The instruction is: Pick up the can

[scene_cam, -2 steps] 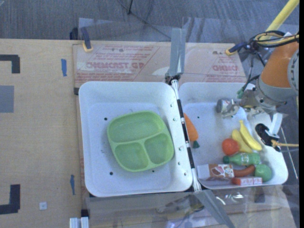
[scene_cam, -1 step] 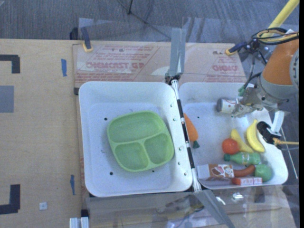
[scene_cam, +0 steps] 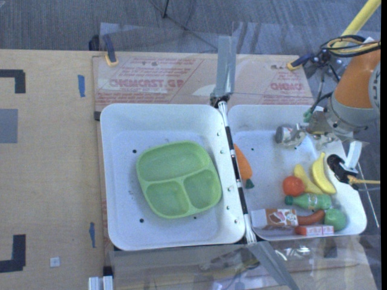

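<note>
The can [scene_cam: 284, 133] lies in the right bin [scene_cam: 266, 162], up near its back wall and well behind the banana [scene_cam: 321, 175]. The gripper [scene_cam: 315, 132] hangs just beside the can, on the banana's far side. From here I cannot tell how it is set.

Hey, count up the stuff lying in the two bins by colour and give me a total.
Green: 3, the divided plate, a bottle, a round item
Orange: 2, a carrot, a round fruit
Yellow: 2, a banana, a piece under it
Silver: 1, the can
Red and white: 1, a carton
Total: 9
</note>
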